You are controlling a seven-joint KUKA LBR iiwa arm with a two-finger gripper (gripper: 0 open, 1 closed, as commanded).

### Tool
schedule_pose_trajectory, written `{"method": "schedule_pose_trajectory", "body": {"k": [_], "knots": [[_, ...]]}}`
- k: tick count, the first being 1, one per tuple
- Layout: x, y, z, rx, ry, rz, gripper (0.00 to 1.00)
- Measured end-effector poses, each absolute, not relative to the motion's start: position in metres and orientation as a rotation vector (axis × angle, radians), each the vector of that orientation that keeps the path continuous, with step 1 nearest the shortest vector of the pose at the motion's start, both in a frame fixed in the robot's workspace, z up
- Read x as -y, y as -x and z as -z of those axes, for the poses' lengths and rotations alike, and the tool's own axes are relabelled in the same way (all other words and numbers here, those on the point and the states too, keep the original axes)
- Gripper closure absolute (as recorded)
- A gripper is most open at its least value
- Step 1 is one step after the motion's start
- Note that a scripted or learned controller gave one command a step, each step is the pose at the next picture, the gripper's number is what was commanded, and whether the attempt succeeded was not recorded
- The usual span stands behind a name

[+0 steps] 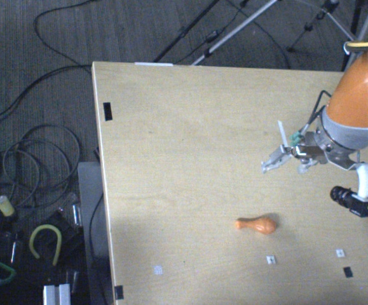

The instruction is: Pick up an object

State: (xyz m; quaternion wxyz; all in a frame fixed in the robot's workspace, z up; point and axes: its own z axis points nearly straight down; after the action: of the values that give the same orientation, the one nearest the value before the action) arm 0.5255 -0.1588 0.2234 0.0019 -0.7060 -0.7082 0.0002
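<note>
A small orange object [257,224], shaped like a bulb with a thin neck pointing left, lies on the tan bench top [184,145] toward the lower right. My gripper [272,147] reaches in from the right, above and slightly right of the orange object and well apart from it. Its two thin fingers [281,133] are spread, open, with nothing between them. The grey wrist and its orange band [354,100] sit at the right edge.
Small white and black markers [271,259] dot the bench near its lower right, and a black tag [107,111] sits near the left edge. A black part [349,199] juts in at the right. Cables [31,164] and tripod legs [253,11] lie on the floor beyond the bench.
</note>
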Motion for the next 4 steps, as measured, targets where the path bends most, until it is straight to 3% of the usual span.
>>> {"method": "schedule_pose_trajectory", "body": {"k": [1,2,3,4], "knots": [[0.178,-0.570,-0.222,2.239,2.199,0.001,0.00],[0.186,-0.626,-0.157,2.358,2.076,-0.005,0.00],[0.209,-0.668,-0.084,2.432,1.991,-0.007,0.00],[0.151,-0.668,-0.084,2.540,1.850,-0.002,0.00]]}}
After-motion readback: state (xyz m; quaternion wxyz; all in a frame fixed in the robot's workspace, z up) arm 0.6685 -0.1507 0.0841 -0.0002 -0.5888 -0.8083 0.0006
